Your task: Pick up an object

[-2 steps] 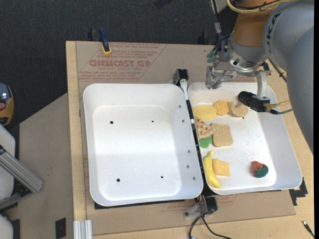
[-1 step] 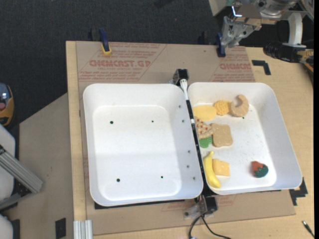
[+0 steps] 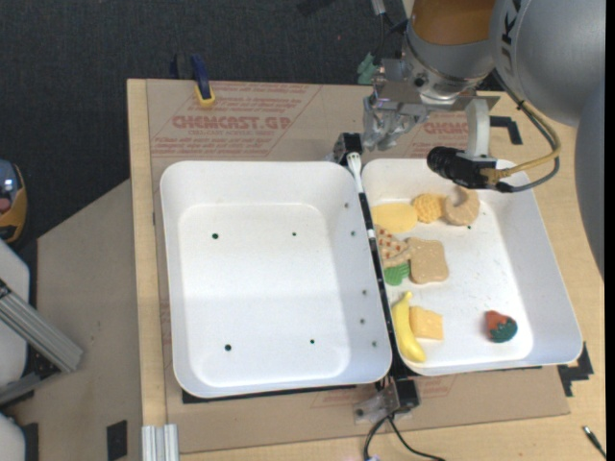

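The task was judged to be at its beginning: no object had been lifted yet, and all the toy food pieces were seen lying in the right bin (image 3: 538,286), while the left bin (image 3: 192,257) carried none of them. The gripper (image 3: 384,128) was seen above the far edge of the right bin, near the corner where the two bins meet, and nothing was seen between its fingers. Whether the pincer was spread or pressed together could not be told, because the part was small and blurred. The arm (image 3: 538,17) was seen to reach in from the right, with the orange band (image 3: 452,3) above the wrist, and the wrist was pointed downward. The nearest pieces were the yellow flat piece (image 3: 394,216), the round cracker (image 3: 428,206) and the tan piece (image 3: 461,209); the toast slice (image 3: 429,260), the banana (image 3: 407,327) and the red and green piece (image 3: 499,326) were placed nearer to the front. For the next move, it was judged that the gripper had to be brought over one chosen piece, lowered, and closed around it.
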Controlling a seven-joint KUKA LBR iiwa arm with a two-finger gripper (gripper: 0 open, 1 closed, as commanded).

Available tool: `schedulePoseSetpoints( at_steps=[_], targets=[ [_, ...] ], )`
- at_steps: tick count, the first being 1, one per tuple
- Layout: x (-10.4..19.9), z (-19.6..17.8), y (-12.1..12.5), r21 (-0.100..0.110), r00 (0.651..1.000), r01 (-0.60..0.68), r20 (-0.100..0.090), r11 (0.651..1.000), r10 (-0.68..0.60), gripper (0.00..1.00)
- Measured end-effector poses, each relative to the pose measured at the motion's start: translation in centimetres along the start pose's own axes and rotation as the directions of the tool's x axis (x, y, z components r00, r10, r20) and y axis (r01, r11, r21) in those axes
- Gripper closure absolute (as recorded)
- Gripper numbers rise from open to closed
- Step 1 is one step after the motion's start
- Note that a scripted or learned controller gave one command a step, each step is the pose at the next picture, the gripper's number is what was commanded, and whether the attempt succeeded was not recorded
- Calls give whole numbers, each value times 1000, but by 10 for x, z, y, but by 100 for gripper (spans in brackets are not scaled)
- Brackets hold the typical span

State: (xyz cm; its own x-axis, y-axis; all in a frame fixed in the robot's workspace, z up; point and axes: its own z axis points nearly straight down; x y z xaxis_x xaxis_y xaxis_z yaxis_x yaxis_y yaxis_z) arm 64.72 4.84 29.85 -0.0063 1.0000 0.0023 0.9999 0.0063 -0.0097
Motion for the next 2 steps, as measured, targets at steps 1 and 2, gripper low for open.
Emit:
schedulePoseSetpoints(
  at_steps=[1, 2],
  targets=[
    [55, -131, 18, -28, 1000, 1, -1, 1000, -1, 100],
    [149, -21, 17, 2, 1000, 3, 1, 1000, -3, 100]
  ],
)
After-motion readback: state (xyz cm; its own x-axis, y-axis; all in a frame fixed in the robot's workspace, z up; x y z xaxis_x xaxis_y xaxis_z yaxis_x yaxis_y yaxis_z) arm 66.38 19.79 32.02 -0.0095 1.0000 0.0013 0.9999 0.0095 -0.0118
